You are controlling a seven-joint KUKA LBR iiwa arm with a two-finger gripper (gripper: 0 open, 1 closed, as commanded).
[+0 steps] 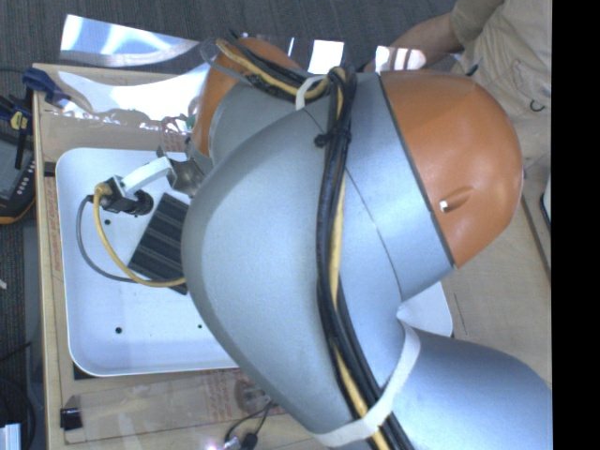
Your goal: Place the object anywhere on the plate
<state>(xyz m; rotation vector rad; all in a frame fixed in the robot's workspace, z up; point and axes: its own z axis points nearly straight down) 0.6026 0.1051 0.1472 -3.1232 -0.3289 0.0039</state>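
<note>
The grey and orange arm [356,214] fills most of the camera view and covers the right bin and much of the left one. My gripper [186,174] shows as a small metal part at the arm's left edge, over the upper part of the left white bin [103,336]. A dark ribbed flat block [159,239] lies tilted in that bin, just below the gripper and partly under the arm. I cannot tell whether it touches the gripper.
The wooden bench [141,406] frames the bin at the left and the front. Shiny plastic sheeting [122,40] lies behind the bin. A person in beige [497,17] stands at the top right, one hand [412,54] near the arm. Tools [14,167] sit past the left edge.
</note>
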